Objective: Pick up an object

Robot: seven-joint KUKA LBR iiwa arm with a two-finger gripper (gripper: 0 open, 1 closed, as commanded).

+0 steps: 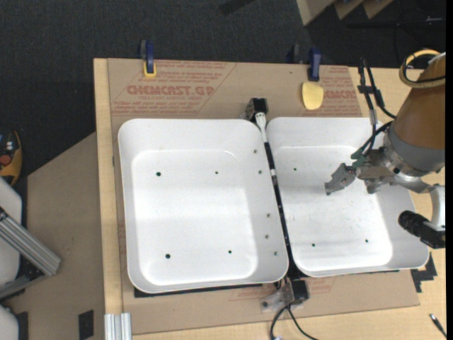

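Your table carries two white bins, and the hand hangs over the bare floor of the right bin, nothing between its fingers, their spread unreadable; the only loose object, a yellow piece, lies outside near the table's far edge, so a descent here likely grabs air.

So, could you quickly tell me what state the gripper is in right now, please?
Gripper: over the right bin; open or closed cannot be told, and nothing visible in it.

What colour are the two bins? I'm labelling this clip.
White, both bins, clearest in the camera view.
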